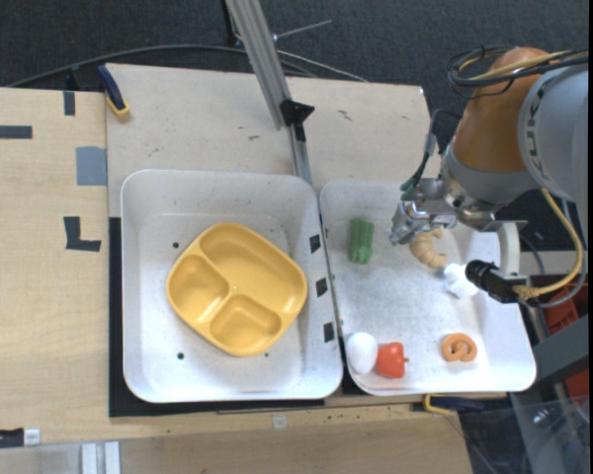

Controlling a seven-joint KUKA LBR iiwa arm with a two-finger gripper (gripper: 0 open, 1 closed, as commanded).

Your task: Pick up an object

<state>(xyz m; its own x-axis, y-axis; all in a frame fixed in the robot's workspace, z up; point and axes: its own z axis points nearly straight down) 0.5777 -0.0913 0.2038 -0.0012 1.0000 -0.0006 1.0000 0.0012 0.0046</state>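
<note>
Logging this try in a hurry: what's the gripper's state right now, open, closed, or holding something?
Gripper: cannot be told; it hangs over the right-hand white bin, close beside a tan curved pastry-shaped toy.

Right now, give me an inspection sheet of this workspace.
Surface: left bin and right bin, white, side by side.
Job's things: in the right bin, green piece, tan piece, white egg, red toy vegetable, orange ring.
Clutter: yellow divided plate in the left bin.
Grippers: gripper over the right bin, beside the tan piece; hold unclear.
Cables: black cables loop above the arm.
Surroundings: metal rail; blue-yellow clamp.
</note>
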